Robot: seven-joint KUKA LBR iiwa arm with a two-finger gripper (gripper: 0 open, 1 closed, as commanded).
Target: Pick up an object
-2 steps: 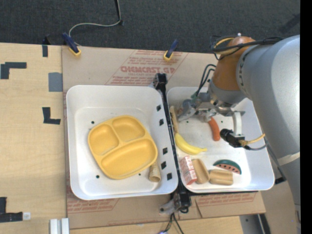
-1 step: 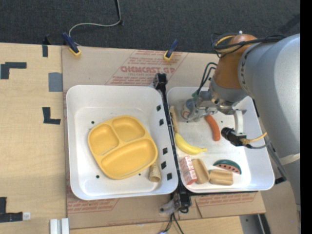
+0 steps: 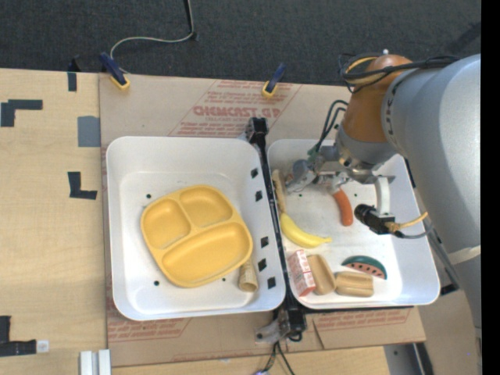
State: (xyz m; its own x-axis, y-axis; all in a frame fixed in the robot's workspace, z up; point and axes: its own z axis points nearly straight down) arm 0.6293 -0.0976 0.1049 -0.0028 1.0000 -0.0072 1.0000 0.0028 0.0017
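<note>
My gripper point(image 3: 301, 175) hangs low over the upper left part of the right bin point(image 3: 426, 276), below the orange wrist band. Under and around it lie a yellow banana point(image 3: 304, 233), an orange sausage point(image 3: 344, 208) just to its right, and a tan stick point(image 3: 277, 191) along the bin's left wall. Nearer the front edge are a watermelon slice point(image 3: 365, 268), a red and white packet point(image 3: 299, 273) and two bread rolls point(image 3: 323, 273) point(image 3: 355, 286). Nothing is visibly held.
The left bin point(image 3: 125, 287) holds a yellow divided plate point(image 3: 197, 233) and a small tan cork-like piece point(image 3: 248, 278) by its right wall. A black clamped divider point(image 3: 258, 131) joins the bins. The thick grey arm point(image 3: 445, 147) covers the right bin's far right side.
</note>
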